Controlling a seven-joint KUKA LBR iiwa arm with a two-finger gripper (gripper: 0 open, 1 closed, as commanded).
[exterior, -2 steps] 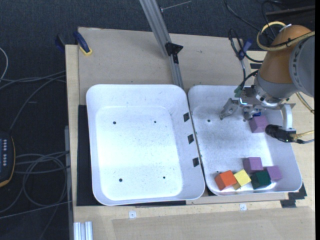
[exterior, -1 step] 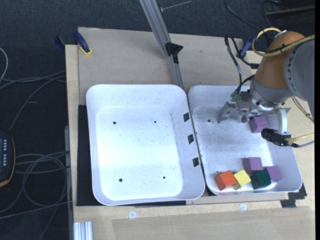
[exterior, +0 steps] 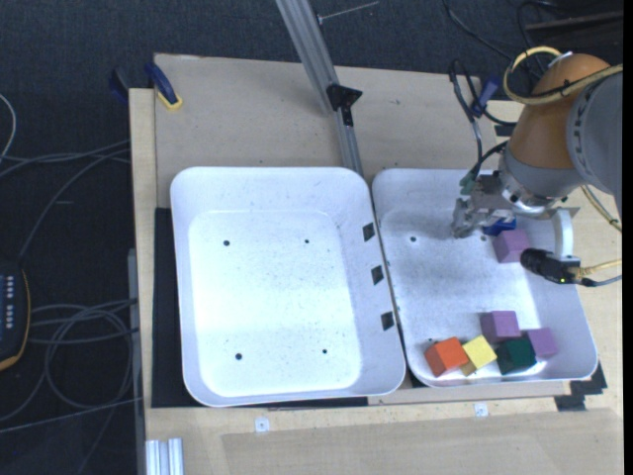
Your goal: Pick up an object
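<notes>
While the gripper (exterior: 467,224) sits low over the far end of the right bin (exterior: 435,295), bare floor shows under it; can't tell if its fingers are spread or pressed together. Nearest target: purple block (exterior: 510,244) just beside it, toward the right wall. Shift over it, straddle squarely, then close. Orange block (exterior: 447,354), yellow block (exterior: 479,350) and green block (exterior: 514,354) cluster at the near edge, too crowded.

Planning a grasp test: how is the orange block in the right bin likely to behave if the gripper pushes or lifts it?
The orange block looks like a small, stiff cube, so it will probably slide, not roll. It sits against the yellow block near the bin's front wall, so a push may shove its neighbours or jam. It is likely light.
</notes>
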